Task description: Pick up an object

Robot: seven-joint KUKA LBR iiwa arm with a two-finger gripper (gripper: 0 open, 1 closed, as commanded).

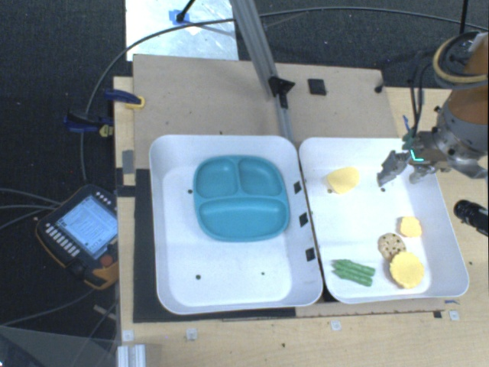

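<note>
The end effector [403, 168] hangs open over the right bin [359, 228], gripping nothing. A yellow piece [343, 180] lies just left of it.

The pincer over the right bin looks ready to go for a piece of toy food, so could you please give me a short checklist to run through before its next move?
1. Pincer carries nothing: ok, no item shows between its fingers.
2. Pincer over the right bin: ok, it hangs above the upper part.
3. Nearest target free: ok, the yellow piece lies alone to the pincer's left.
4. Other items apart from the pincer: ok, the cookie, two yellow rounds and green beans lie lower in the bin.
5. Pincer height above the bin floor: cannot tell.
6. Blue plate out of the way: ok, in the left bin.
</note>
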